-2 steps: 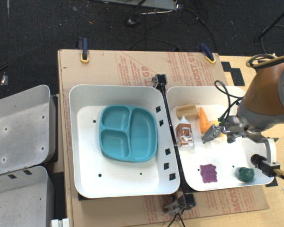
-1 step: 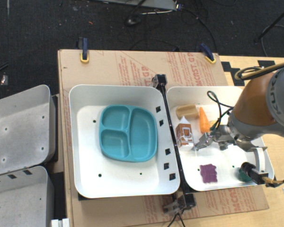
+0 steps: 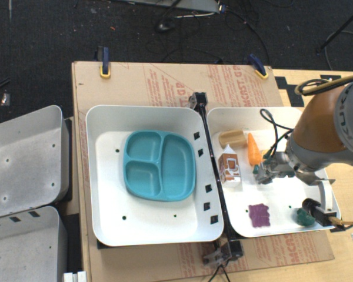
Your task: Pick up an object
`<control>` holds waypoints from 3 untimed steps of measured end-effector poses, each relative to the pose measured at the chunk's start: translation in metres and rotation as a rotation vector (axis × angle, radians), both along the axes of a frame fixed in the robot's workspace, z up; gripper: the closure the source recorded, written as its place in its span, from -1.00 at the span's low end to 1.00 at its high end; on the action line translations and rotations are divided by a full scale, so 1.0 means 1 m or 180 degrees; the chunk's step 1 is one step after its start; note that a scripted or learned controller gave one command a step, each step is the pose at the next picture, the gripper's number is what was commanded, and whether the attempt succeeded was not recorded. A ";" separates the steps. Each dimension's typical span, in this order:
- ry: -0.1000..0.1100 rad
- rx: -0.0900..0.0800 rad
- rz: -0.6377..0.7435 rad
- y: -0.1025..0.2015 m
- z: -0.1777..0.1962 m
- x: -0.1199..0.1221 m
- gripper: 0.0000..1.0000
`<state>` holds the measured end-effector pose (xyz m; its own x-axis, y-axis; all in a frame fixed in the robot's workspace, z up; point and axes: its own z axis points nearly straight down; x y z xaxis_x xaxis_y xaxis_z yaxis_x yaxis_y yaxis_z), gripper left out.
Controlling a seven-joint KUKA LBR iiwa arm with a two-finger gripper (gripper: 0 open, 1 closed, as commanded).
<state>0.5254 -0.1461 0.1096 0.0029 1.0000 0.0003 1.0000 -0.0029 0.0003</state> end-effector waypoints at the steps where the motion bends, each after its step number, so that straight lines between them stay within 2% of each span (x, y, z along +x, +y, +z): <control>1: -0.0016 -0.0005 0.0015 0.002 0.062 -0.004 1.00; 2: -0.0019 -0.0009 0.0013 -0.009 0.117 -0.003 1.00; 3: -0.0016 -0.0008 0.0018 -0.009 0.153 -0.002 1.00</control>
